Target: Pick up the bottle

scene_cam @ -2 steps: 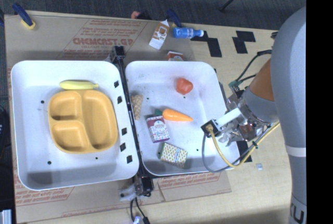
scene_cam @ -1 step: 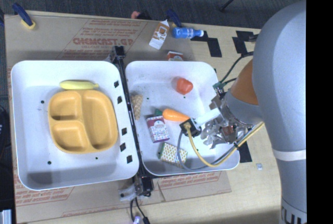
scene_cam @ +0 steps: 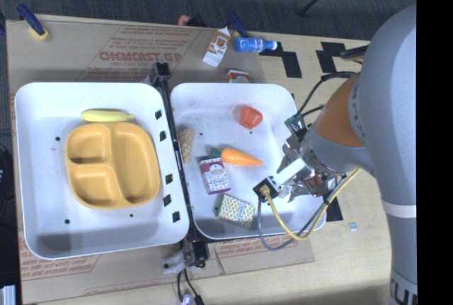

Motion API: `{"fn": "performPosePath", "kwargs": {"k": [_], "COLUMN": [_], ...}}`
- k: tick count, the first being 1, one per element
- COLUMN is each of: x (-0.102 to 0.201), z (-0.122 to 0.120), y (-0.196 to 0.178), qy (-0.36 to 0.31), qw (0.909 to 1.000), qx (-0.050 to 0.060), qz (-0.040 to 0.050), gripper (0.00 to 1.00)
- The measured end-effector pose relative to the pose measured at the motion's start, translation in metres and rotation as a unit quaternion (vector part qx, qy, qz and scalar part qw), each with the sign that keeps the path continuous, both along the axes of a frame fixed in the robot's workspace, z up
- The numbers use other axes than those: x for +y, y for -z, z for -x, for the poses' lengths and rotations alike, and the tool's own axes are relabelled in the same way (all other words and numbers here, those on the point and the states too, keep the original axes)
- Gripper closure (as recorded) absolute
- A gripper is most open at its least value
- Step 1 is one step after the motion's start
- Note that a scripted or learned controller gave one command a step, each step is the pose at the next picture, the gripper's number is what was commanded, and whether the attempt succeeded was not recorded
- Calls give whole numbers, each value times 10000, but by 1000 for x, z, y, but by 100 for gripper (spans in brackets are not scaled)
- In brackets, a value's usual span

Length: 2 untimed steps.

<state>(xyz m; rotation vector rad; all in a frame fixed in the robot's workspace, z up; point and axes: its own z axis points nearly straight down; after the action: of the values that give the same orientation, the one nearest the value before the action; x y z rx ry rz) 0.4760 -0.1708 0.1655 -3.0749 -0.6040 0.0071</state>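
Observation:
A small blue bottle [scene_cam: 251, 44] lies on its side on the bench behind the right bin [scene_cam: 212, 93], outside both bins. My gripper [scene_cam: 296, 170] hangs over the right-hand part of the right bin, well in front of the bottle and apart from it. The grey wrist with its orange band covers the gripper from above. Nothing can be seen held in it.
In the right bin lie a red pepper [scene_cam: 250, 116], a carrot [scene_cam: 241, 157], a dark red carton [scene_cam: 214, 175], a green patterned packet [scene_cam: 236, 209] and a tan cone [scene_cam: 186, 143]. The left bin holds a yellow divided plate [scene_cam: 113, 162] and a banana [scene_cam: 107, 115]. A small carton [scene_cam: 216, 47] lies beside the bottle.

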Motion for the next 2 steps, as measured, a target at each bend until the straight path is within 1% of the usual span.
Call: {"fn": "performPosePath", "kwargs": {"k": [1,2], "x": [-39,-1], "z": [0,0], "y": [-10,-13], "qy": [895,618], "qw": [9960,9981], "qx": [-4,2], "qz": [19,7], "gripper": [100,100]}}
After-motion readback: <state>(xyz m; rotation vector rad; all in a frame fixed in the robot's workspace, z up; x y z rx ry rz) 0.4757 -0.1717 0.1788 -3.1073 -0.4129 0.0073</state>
